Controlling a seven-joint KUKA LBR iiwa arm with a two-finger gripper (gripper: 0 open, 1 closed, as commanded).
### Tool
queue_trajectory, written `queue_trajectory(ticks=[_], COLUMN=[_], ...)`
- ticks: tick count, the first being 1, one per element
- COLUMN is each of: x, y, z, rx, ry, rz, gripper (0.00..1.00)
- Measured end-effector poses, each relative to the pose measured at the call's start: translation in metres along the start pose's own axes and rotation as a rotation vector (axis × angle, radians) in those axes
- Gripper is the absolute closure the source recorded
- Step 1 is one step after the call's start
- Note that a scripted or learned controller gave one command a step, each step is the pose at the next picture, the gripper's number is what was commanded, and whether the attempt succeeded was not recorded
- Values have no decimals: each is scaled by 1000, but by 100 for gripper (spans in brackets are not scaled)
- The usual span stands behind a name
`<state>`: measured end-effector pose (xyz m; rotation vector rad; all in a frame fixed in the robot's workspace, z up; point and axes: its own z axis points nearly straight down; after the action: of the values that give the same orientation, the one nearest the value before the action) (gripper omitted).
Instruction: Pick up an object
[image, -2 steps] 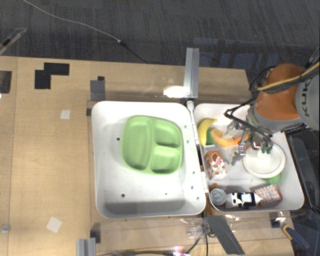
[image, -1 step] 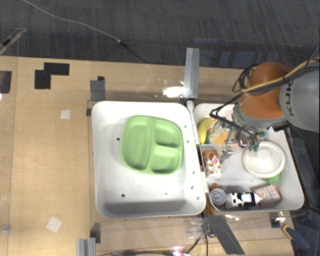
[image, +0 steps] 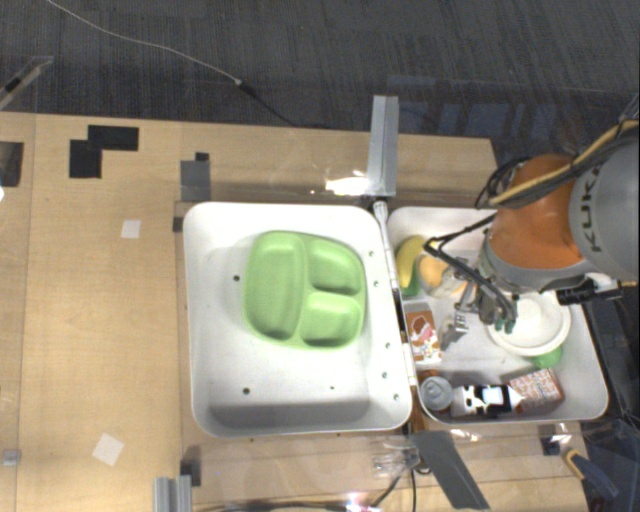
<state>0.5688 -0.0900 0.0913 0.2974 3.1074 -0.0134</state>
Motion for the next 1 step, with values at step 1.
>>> queue_trajectory(ticks=[1], x=[-5], y=[3], z=[-15], rx=[-4], ry=[-19], rz=[-5], gripper=[100])
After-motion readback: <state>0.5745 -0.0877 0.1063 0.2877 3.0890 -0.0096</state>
